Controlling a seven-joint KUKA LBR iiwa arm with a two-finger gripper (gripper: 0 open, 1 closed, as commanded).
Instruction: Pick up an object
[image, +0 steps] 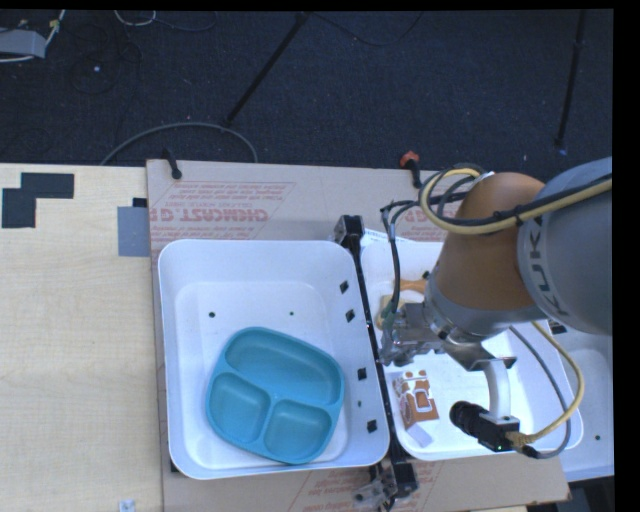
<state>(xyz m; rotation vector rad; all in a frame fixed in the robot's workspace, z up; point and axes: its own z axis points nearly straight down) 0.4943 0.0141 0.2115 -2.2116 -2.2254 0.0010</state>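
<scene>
At the near edge of the bench (70, 350), a brown cardboard sheet (330, 492) with red print shows from beneath both bins. Left bin (168, 330), white and shallow: holds one blue divided plate (275, 395), three compartments, lying flat toward the near side of the floor and slightly askew, close to the wall shared with the other bin. Right bin (440, 450), white and shallow: holds one small flat packet (416, 397), white with brown-orange print, lying on the floor near the shared wall, in the near half. Gripper (400, 340): low inside the right bin, just beyond the packet and beside the shared wall; nothing can be seen gripped, and whether it is spread or pressed together cannot be told at this angle. Arm (580, 250): grey, with its orange band (490, 260) above the wrist, entering from the right and covering much of the right bin's far half. Black clips (350, 230) run along the divide between the bins. Bench surface to the left: pale wood, bearing black patches (38, 195) and a grey patch (131, 230) toward the far side. Far edge of the cardboard: one small orange-red item (408, 158), too small to identify. Beyond the bench: dark floor (300, 80) with thin cables trailing across it.
</scene>
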